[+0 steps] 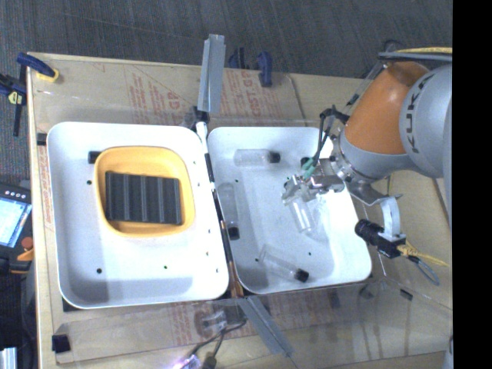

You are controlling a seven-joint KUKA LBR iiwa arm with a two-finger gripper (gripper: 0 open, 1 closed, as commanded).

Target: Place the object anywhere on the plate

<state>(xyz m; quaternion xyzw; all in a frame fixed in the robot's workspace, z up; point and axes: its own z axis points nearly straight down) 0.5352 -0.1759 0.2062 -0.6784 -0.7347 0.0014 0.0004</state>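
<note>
"KUKA" on the arm (pixel 430 121); faint red print on the bench (pixel 146 91) is unreadable

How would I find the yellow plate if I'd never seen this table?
Look at the two white bins; take the left bin, away from the robot arm. The plate lies flat in its upper middle. It is the only yellow thing there, with a dark ribbed patch in its centre.

The grey arm (pixel 430 121) is reaching in from the right, its orange band (pixel 377 106) sitting up and to the right of the gripper (pixel 296 194). The wrist is slanting down and leftward toward the gripper. The gripper is pointing down and to the left, its metal fingertips blurring together at this angle.
</note>
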